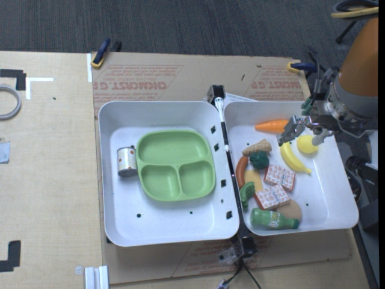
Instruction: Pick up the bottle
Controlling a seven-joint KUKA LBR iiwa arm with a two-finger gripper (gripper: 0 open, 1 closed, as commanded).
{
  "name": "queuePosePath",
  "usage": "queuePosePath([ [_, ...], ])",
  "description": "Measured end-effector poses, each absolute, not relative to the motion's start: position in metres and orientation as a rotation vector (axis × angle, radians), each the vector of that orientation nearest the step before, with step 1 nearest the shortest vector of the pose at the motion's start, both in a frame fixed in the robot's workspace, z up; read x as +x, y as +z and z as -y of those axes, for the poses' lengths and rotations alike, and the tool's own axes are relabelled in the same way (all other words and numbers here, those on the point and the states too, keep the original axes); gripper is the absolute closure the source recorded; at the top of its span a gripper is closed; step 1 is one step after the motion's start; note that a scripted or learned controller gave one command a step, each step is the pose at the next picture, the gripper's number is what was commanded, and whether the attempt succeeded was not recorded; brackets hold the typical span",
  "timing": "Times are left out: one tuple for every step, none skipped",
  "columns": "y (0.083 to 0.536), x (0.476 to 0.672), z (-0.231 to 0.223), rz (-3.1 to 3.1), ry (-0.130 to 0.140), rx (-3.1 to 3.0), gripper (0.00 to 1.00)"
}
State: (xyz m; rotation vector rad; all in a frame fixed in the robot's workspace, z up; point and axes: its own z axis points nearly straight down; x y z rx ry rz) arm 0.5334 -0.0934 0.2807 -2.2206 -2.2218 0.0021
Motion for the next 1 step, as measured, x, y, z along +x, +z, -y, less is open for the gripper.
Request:
queuePosePath([
  [0.29,0.5338,0.0937,2.221,0.003,-2.222,1.0],
])
